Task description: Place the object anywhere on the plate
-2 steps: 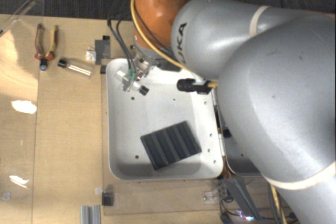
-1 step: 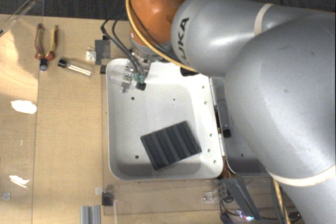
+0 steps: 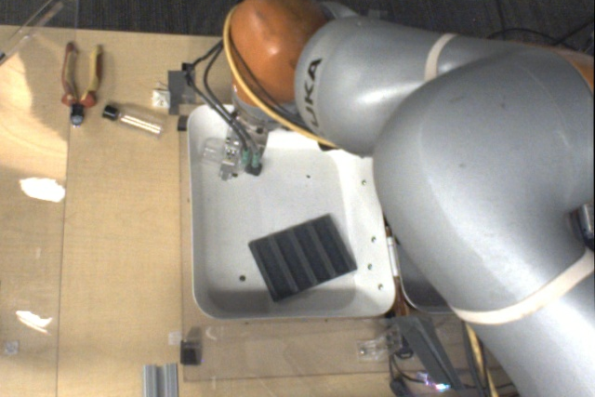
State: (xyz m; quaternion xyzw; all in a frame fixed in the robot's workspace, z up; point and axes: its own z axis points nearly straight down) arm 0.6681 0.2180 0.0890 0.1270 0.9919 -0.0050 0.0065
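The gripper (image 3: 237,158) hangs over the white bin's (image 3: 212,293) upper left corner, its grasp impossible to judge, while the dark ribbed plate (image 3: 302,257) lies well apart below.

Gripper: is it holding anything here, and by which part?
Cannot be told: the gripper hangs over the bin's far-left corner, apart from the dark ribbed plate.

We see a ribbed plate (image 3: 303,257) lying in the bin (image 3: 209,284), toward its near edge. The gripper (image 3: 238,160) hangs over the bin's far left corner. Left of the bin, pliers (image 3: 80,77) and a vial (image 3: 135,117) rest on the bench (image 3: 112,246).
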